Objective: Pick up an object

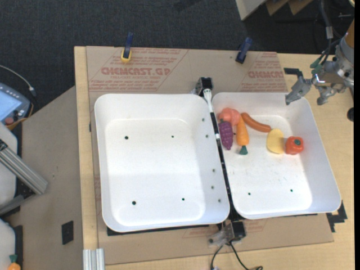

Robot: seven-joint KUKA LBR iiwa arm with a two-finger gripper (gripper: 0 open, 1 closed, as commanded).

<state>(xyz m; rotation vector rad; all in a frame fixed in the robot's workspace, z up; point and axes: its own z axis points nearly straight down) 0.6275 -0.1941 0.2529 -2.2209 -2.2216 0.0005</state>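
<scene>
Nothing is picked up yet: the claw (309,91) is seen spread and empty above the far edge of the right bin (315,179), where the tomato (294,144) and other toys are left.

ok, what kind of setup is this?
Most likely a robot lab test bench, not a kitchen. Two white bins are clamped on a cardboard sheet, a pile of toy vegetables sits in the right one, and the pincer hangs over that bin's far right corner.
</scene>
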